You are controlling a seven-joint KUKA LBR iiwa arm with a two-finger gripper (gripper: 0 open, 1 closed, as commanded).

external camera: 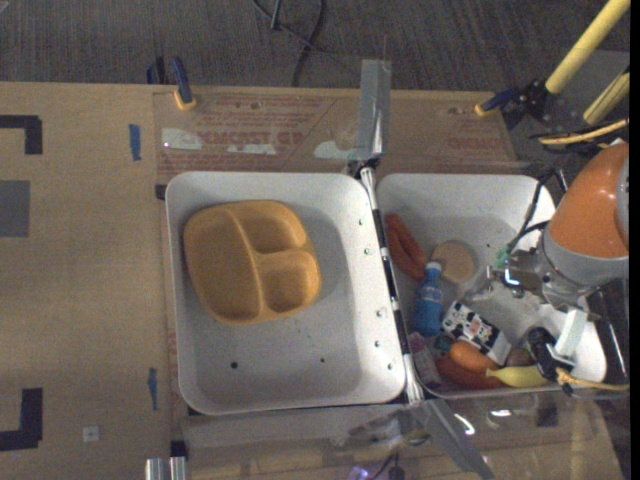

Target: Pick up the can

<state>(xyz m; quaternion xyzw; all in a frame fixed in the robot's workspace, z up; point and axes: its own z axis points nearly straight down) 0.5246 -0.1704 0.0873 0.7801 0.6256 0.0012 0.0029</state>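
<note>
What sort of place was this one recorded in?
Most likely a robotics lab's pick-and-place bench: two white bins on a cardboard-covered bench marked with tape, clamps at its edge, cables on carpet, and toy food beside the arm.

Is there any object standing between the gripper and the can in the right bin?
Nothing visible does. The can stands upright near the middle of the right bin, with bare floor toward the gripper on its right. The blue bottle lies on the can's other side.

Arm cut off at right edge.
</note>
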